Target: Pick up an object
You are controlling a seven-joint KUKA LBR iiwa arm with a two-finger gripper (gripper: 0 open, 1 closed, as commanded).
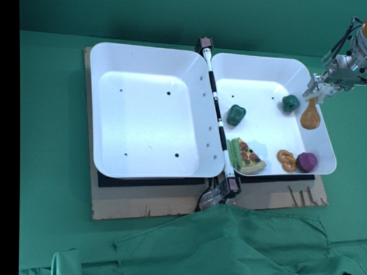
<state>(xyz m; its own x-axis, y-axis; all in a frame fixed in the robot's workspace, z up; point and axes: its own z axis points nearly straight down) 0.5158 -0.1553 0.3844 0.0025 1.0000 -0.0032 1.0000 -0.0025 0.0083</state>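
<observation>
The gripper [317, 94] sits at the right edge of the camera view, above the right rim of the right bin [261, 62]. An orange pear-shaped object [310, 117] hangs directly below it, narrow end up, and that top appears to be pinched between the closed-in fingers; at this size the contact point is hard to resolve. The jaws show no visible gap beyond the width of the object's neck. The object's rounded lower body overlaps the bin's right wall.

Contents of the right bin:
- A small dark green object [290, 102], near the right wall, just left of the orange one, apart from it.
- A green bell pepper [235, 114], near the divider side.
- A pizza slice [245, 156], at the front left corner.
- An orange pretzel [286, 160], at the front right, touching or almost touching a purple object [307, 161].

The left bin [109, 59] lies alongside, joined at a black-and-white centre bar [215, 99]. Both bins rest on a cardboard sheet [143, 205] over green cloth [51, 153].
</observation>
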